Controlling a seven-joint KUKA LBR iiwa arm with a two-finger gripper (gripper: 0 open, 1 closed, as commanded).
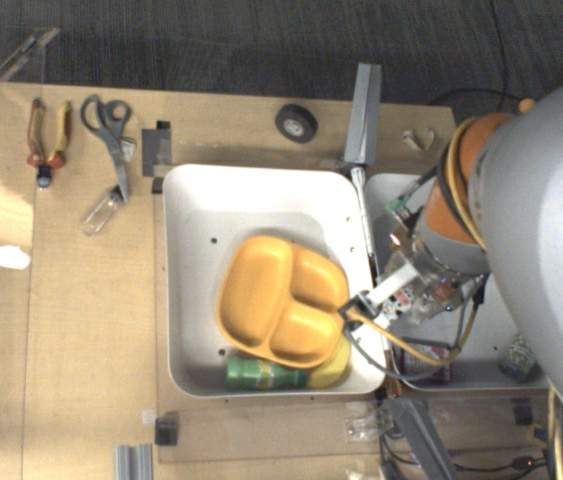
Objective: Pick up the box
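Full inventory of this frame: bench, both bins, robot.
dish: 1, yellow-orange, left bin, lying over other things
container: 1, green, left bin front, partly under dish
lump: 1, yellow, left bin front right corner, under dish
small thing: 1, grey-green, right bin front, too blurred to name
bins: 2, white, side by side on bench
scissors: 1, grey, bench, far left
pliers: 1, red handles, left of scissors
tape roll: 1, black, bench behind left bin
arm: 1, grey with orange band, over right bin
gripper: 1, grey, by the wall between bins
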